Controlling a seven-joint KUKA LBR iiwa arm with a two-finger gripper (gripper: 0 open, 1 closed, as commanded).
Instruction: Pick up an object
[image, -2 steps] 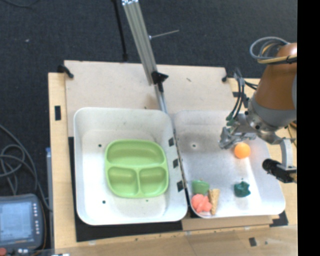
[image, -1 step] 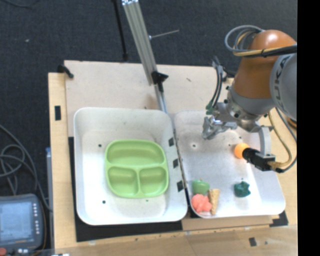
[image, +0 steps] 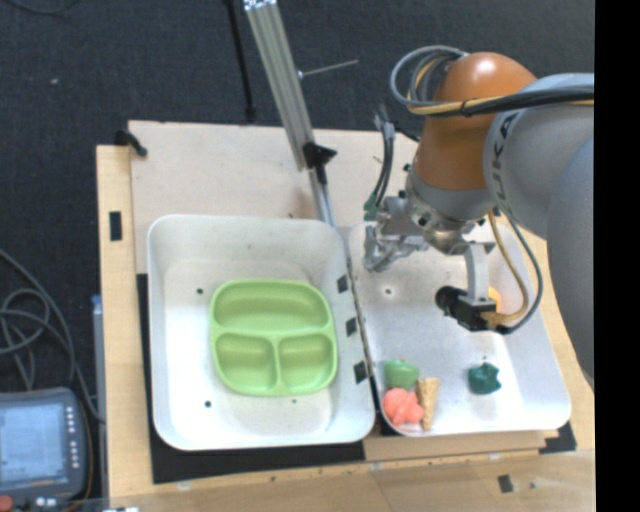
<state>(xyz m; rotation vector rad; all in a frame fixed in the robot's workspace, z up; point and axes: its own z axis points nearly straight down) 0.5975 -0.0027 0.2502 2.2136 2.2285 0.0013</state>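
Now, nearest you, a pink toy (image: 402, 406), a cone (image: 429, 398) and a green block (image: 401, 373) crowd the right bin's (image: 520, 400) near left corner, touching one another. A dark green toy (image: 484, 378) lies apart from them. A green plate (image: 272, 335) sits in the left bin (image: 180, 300). Farther back, the tool (image: 383, 248) hangs over bare floor at the right bin's far left; you cannot tell whether it is spread or pressed together. Descending here would likely grab nothing, and the crowded corner may spoil a clean grip.

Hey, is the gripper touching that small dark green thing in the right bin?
Apart. The camera view shows bare bin floor between the gripper and the small dark green thing.
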